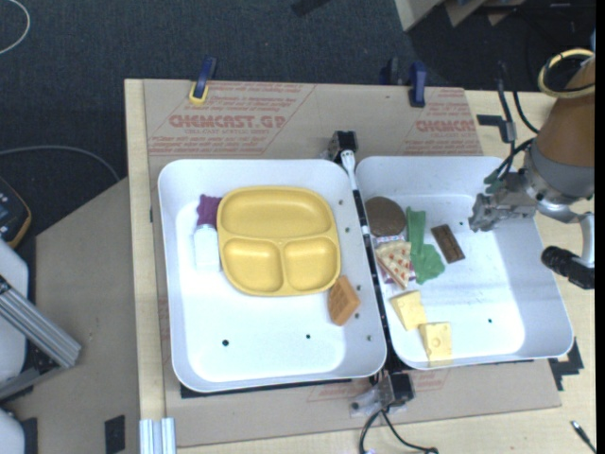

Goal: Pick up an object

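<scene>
Dark carpet surrounds a cardboard-topped bench (284, 112) carrying two white bins. At the right bin's (529, 343) upper right part hangs the gripper (487, 211); whether it is released or clenched cannot be told from this slant, and nothing shows in it. Nearest lies a brown bar (447, 243), just beside the gripper; further left sit a green piece (423, 249), a brown disc (385, 216), a pizza slice (395, 263) and two yellow cheese blocks (423, 324). The left bin (274, 367) holds a yellow divided tray (279, 239). Judged from here, the bar lies flat and thin, so a descent slightly off could close on nothing or nudge it against the green piece.
</scene>
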`<control>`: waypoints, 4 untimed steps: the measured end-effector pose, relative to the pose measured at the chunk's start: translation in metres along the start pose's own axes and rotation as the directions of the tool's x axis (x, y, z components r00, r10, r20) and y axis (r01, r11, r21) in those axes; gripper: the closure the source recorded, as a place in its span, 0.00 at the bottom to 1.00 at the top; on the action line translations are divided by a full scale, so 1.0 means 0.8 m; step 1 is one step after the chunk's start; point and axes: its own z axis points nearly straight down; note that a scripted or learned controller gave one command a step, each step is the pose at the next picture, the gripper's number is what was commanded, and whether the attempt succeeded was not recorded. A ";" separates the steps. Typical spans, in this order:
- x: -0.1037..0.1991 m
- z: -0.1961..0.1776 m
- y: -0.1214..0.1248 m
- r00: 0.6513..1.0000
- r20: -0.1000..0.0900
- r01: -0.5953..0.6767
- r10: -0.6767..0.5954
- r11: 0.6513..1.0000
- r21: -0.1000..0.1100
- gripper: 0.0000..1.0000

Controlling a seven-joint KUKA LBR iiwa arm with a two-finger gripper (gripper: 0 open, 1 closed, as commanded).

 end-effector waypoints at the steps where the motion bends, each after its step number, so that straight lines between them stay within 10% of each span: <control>1: 0.003 -0.056 -0.004 1.000 0.000 0.000 0.000 1.000 -0.001 1.00; 2: 0.003 -0.099 -0.002 1.000 0.000 0.000 0.000 1.000 -0.001 1.00; 4: 0.132 -0.092 -0.053 1.000 -0.006 0.004 -0.004 1.000 0.010 1.00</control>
